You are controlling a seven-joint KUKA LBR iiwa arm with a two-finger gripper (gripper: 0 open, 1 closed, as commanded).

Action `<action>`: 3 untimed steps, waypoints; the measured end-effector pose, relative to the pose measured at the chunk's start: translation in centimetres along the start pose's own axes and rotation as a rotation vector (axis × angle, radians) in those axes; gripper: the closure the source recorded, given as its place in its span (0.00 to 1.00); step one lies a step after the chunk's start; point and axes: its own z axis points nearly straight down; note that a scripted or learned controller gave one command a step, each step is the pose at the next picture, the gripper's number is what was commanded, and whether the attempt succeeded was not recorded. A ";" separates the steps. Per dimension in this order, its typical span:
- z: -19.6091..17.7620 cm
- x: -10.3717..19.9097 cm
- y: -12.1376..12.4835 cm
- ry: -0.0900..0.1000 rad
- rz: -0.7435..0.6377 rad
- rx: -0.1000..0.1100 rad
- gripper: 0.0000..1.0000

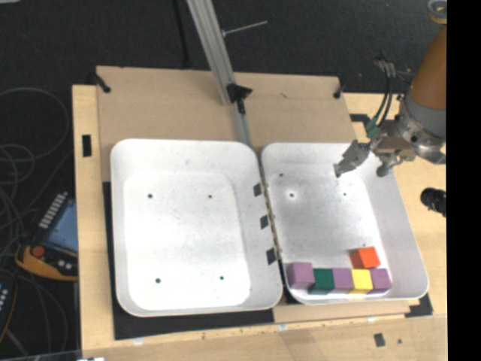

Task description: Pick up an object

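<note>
Apparently before any grasp, the two-finger hand (364, 162) hovered spread wide and empty over the right white bin's (316, 201) far edge, so it next needed to descend toward the small coloured blocks (342, 275) clustered along the near wall.

We count two white bins, the left bin (188, 224) and the right bin (331, 209), and six blocks: three purple (301, 273) (343, 278) (380, 279), one green (323, 280), one yellow (362, 280), one orange (366, 258).
</note>
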 end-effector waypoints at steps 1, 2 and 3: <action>5.8 4.5 3.8 0.001 -0.008 0.005 0.00; 2.4 2.0 5.7 -0.002 -0.001 -0.003 0.00; 16.9 -3.6 2.7 0.000 0.001 0.010 0.00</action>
